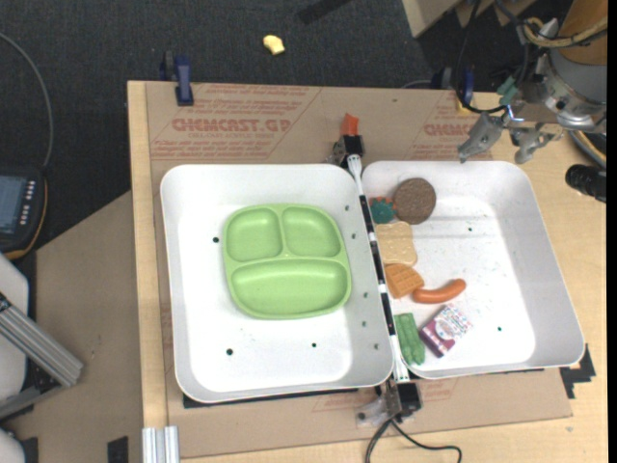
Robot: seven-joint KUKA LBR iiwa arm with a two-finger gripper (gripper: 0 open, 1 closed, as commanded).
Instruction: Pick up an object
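Gripper [503, 141]: fingers spread wide, nothing between them, hanging over the right bin's far rim.
Arm [569, 75]: enters from upper right, wrist angled down and leftward toward the bin.
Right bin [540, 258]: objects clustered along its left wall — brown round patty [415, 200], teal piece [383, 209], tan bread slice [396, 243], orange waffle [403, 281], sausage [440, 291], purple packet [447, 326], green piece [410, 339].
Left bin [193, 326]: green divided plate [286, 260] at its centre.

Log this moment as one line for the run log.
tool open, above right bin's far edge | holding nothing | food pieces along bin's left side | green plate in left bin
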